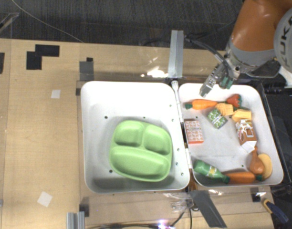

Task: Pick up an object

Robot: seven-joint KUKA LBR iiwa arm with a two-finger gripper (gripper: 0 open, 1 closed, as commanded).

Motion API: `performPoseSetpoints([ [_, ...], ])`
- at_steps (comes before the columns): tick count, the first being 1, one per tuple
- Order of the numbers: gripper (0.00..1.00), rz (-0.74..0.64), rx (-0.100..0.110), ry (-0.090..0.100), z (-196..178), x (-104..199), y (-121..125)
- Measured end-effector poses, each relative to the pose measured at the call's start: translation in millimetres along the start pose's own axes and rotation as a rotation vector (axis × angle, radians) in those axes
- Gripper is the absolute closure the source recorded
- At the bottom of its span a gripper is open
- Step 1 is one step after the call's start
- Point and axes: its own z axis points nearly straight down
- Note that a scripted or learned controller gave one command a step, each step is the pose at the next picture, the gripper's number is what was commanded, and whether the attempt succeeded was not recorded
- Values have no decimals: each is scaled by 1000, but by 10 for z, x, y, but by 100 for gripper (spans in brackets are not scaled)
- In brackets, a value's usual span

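My gripper (215, 86) hangs over the far edge of the right bin (222, 149), open, with nothing between its fingers. Just below it in the bin lies an orange carrot (203, 104). Close by are a red pepper (234, 99), a yellow piece (225, 109), a green box (216, 119) and a yellow block (242, 114). A small brown and white carton (245, 131) stands further right. A red-patterned box (193, 131) lies by the bin's left wall.
The left bin (96, 123) holds a green divided plate (141, 149). Along the right bin's near edge lie a green bottle (208, 170), a second carrot (240, 177), a brown pear shape (255, 164) and a yellow banana (266, 165). A metal post (176, 54) stands behind the bins.
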Motion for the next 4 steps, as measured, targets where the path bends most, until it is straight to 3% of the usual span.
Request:
performPoseSetpoints([
  [3, 100, -24, -11, -24, -381, -33, 63],
  [4, 100, 6, 5, 5, 262, -101, 176],
])
